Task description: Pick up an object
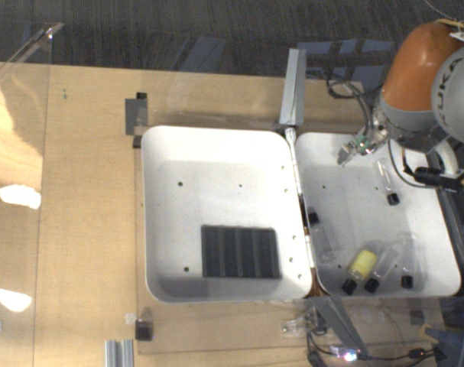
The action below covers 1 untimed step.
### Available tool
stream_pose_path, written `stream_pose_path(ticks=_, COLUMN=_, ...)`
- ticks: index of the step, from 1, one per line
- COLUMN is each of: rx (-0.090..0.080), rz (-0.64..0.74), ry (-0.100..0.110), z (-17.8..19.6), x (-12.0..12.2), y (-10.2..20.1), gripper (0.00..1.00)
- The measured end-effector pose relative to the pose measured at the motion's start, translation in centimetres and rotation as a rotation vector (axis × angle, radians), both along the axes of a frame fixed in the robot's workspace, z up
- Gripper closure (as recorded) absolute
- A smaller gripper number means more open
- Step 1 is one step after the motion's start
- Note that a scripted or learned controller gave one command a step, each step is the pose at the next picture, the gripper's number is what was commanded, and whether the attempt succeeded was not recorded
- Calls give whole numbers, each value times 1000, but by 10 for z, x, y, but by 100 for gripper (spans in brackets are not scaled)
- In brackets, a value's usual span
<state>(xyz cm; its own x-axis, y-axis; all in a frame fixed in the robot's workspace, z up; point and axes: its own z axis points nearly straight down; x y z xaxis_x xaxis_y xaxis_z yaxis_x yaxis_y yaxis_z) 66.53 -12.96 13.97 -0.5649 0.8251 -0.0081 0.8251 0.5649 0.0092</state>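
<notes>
My gripper [359, 147] hangs over the far part of the right bin [446, 281], below the arm's orange band [419, 67]. Nothing shows between its tips. In the near part of that bin lies a small yellow object [361, 263] among clear plastic pieces with black caps [371, 285]. Another clear piece with a black cap [391, 198] lies nearer the gripper, a little to its right. A black cap [312, 218] rests by the bin's left wall. In the left bin [163, 205] lies a dark ribbed rectangular block [240, 252].
A grey metal post [293, 86] stands behind the gap between the two bins. Cables [346, 90] trail at the back right. Small brackets [137, 113] sit on the wooden bench around the left bin.
</notes>
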Motion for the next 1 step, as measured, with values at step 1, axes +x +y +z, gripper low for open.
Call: stream_pose_path(ticks=1, rx=1, rz=-87, ry=2, z=94, x=-71, y=-7, gripper=100)
